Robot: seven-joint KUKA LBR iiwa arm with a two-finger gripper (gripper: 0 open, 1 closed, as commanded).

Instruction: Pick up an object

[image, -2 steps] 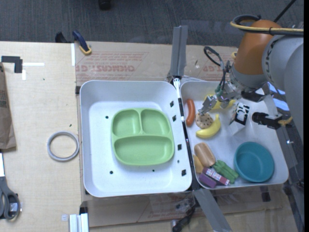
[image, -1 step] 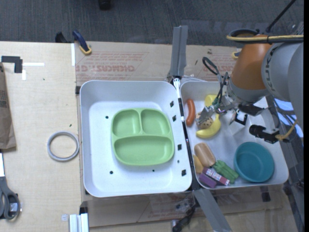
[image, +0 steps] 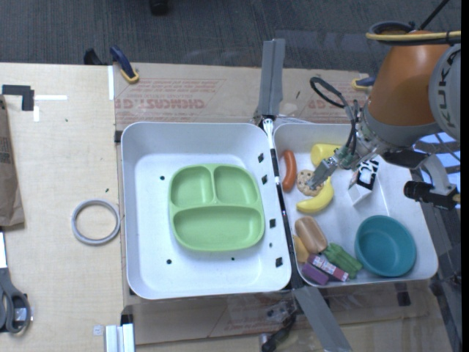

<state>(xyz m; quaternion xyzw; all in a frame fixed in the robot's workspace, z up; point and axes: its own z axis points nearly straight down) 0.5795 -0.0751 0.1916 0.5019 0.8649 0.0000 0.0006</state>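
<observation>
Two white bins, claw [image: 320, 173] over cookie [image: 308, 182] and banana [image: 319, 196], grip state unclear, arm lettering perhaps "KU" [image: 450, 101].

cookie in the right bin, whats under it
The cookie lies on the banana, with the gripper at its upper edge. The banana's middle is covered by it.

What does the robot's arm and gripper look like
The arm is bulky and rounded, orange above the wrist with a grey section bearing dark KUKA lettering. Black cables loop beside it. The gripper is slim, metallic grey, with small black-and-white markings nearby.
</observation>
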